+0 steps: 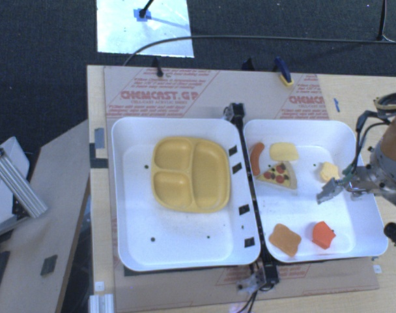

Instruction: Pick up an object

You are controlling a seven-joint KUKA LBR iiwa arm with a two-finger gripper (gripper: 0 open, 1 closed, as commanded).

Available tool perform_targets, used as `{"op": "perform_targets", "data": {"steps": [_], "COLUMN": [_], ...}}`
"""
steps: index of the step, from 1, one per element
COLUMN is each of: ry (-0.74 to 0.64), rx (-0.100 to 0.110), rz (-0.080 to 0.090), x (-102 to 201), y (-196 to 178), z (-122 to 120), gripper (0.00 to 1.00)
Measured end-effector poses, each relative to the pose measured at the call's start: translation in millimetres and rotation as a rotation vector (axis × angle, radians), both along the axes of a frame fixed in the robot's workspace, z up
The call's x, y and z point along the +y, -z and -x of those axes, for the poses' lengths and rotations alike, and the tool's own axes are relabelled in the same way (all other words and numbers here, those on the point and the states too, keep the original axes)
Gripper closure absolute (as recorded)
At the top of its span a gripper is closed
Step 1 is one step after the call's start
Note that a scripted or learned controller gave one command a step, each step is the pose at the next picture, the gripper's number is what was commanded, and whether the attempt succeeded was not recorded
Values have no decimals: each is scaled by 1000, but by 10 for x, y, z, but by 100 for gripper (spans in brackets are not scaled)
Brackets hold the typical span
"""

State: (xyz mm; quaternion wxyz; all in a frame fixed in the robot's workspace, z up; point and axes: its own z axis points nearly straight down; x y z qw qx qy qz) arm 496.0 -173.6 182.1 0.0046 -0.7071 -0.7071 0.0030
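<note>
Right bin [302,128] centre open (food around edges)

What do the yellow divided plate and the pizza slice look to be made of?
Yellow divided plate: likely moulded plastic, smooth with a dull sheen, one even colour across its three compartments. Pizza slice: probably a plastic toy, flat with printed-looking toppings; too small to be sure.

Looks like a robotics lab: two white bins [129,194] clamped on a protective-film bench [185,90], loose cables [263,39], aluminium framing [15,181] far left of the gripper [331,191].
</note>
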Motion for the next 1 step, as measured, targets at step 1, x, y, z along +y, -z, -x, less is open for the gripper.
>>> {"op": "perform_targets", "data": {"steps": [1], "ry": [-4], "rx": [-12], "rz": [3], "x": [4], "y": [-58], "z": [-32], "gripper": [0]}}
